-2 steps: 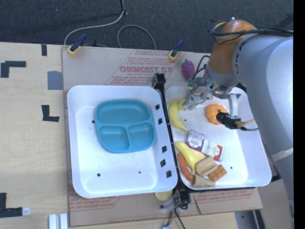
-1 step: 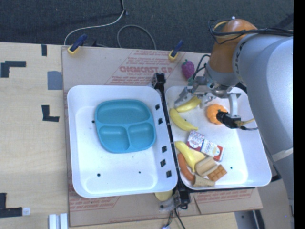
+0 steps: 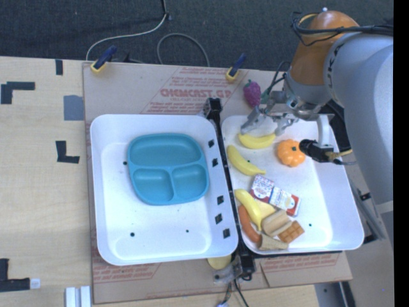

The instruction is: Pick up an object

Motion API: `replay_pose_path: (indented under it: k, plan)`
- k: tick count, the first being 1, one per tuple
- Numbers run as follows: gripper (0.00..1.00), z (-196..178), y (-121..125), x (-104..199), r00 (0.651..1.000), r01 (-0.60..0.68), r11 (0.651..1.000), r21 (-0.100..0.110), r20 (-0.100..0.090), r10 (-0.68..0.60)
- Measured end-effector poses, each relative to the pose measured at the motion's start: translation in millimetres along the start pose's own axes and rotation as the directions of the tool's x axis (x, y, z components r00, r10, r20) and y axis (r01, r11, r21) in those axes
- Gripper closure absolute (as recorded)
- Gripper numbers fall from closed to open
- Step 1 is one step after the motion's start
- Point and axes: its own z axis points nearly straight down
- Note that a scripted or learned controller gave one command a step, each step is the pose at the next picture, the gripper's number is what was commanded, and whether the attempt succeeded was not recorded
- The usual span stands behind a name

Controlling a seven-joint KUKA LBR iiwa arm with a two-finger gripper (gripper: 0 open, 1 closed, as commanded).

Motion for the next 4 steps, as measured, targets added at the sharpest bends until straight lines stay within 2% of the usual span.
replay_pose_path:
  k: [1, 2, 3, 4]
  plan:
    - [0.00, 7, -26, -57, 1.000, -0.005, 1.000, 0.003, 0.003, 0.005]
    - [0.00, 30, -24, -52, 1.000, 0.002, 1.000, -0.014, 0.003, -0.002]
    - [0.00, -15, -38, -121, 1.000, -0.005, 1.000, -0.003, 0.005, 0.005]
    - [0.00, 73, -30, -88, 1.000, 0.002, 1.000, 0.000, 0.004, -0.002]
